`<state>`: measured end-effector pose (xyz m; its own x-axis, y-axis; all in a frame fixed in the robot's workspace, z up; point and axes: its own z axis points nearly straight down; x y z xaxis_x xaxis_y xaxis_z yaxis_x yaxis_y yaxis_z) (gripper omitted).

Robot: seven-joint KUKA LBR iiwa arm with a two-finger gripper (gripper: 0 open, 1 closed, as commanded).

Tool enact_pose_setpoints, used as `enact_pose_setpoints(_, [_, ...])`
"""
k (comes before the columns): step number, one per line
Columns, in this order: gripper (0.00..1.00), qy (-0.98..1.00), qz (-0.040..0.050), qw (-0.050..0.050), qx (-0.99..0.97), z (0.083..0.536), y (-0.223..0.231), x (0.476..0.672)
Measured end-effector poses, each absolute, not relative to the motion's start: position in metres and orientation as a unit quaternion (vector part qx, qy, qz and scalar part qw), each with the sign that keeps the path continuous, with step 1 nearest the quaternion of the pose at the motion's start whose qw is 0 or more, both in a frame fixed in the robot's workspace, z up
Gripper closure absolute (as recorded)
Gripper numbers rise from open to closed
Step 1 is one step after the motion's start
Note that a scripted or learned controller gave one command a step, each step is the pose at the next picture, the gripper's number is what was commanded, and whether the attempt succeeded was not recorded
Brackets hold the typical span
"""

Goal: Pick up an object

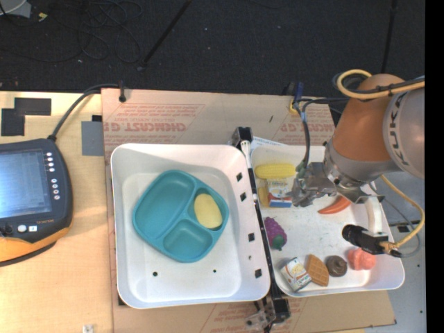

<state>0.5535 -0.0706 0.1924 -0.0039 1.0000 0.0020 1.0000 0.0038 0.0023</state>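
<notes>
My gripper (306,191) hangs low over the middle of the right bin (388,283), with the grey and orange arm coming in from the right. Just left of it lie a yellow corn cob (275,170) and a small yellow and blue box (279,190). Just right of the gripper lies an orange-red pepper (337,205), partly under the wrist. A purple bunch of grapes (275,232) sits in front of it, near the bin's left wall. I see nothing held between its fingers.
Along the right bin's front edge are a small carton (297,275), a brown cookie (318,270), a chocolate donut (336,266) and a pink thing (361,259). The left bin (139,283) holds a teal divided plate (166,220) with a yellow round thing (208,211) on it. A tablet (28,186) lies at far left.
</notes>
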Motion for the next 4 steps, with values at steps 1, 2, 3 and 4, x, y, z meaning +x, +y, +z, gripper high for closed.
enact_pose_setpoints(1, [1.00,0.708,-0.0006,-0.001,0.707,0.187,-0.053,0.562])
enact_pose_setpoints(2, [1.00,0.706,-0.0005,0.001,0.708,0.230,-0.114,0.542])
enact_pose_setpoints(3, [1.00,0.707,-0.0017,-0.003,0.707,0.192,-0.097,0.540])
enact_pose_setpoints(4, [1.00,0.708,-0.0013,-0.004,0.706,0.186,-0.054,0.507])
